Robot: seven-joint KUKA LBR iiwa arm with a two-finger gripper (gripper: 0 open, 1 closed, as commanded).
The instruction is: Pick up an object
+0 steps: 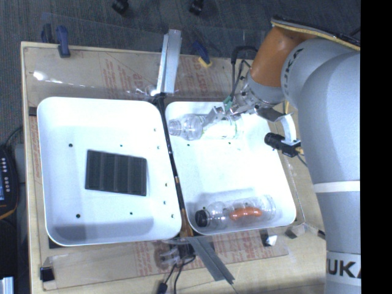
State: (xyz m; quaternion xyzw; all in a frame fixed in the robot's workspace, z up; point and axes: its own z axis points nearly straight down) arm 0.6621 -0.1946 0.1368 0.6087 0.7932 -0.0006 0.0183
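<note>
The arm is reaching in from the right, its end effector hanging low over the far end of the right bin. A small clear bottle is lying on its side at that far end, slanting up toward the end effector, and its upper end seems to be touching the tool; whether it is being pinched I cannot tell. A larger clear bottle with a black cap and orange contents is lying along the near wall, well apart. A dark ribbed pad is sitting in the left bin on the counter.
</note>
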